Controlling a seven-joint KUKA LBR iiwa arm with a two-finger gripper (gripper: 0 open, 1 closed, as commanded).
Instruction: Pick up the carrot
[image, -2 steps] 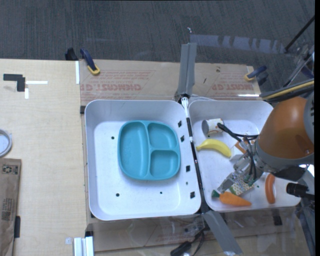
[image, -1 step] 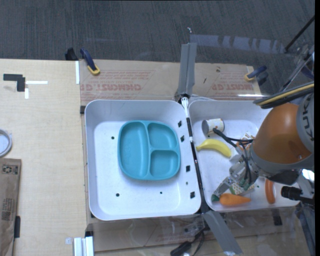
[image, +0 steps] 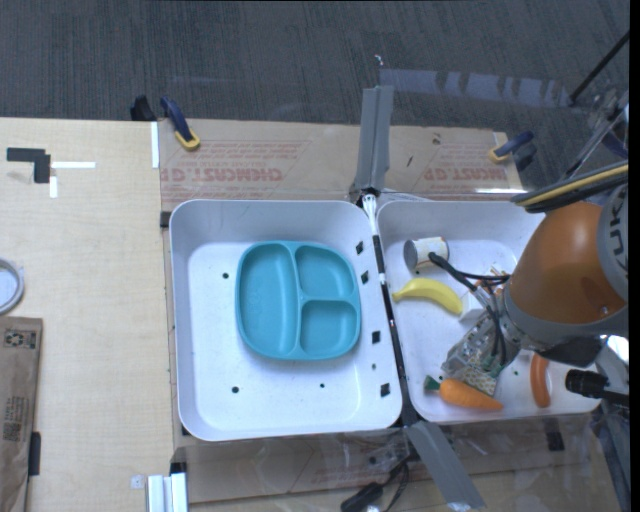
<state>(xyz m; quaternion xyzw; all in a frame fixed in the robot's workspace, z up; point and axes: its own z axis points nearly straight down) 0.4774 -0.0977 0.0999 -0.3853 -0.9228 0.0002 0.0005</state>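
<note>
Carrot (image: 468, 394) at 5 o'clock in right bin (image: 455, 214), unlifted; gripper (image: 480, 362) just above, grip state indeterminate. Grasp, lift pending.

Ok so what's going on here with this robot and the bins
A robot arm reaches into the right bin, its gripper low over the carrot near the front edge. Whether it has the carrot can't be told from this view. A banana, a small cup and an orange sausage-like piece also lie in that bin. The left bin holds a blue divided plate.
</note>
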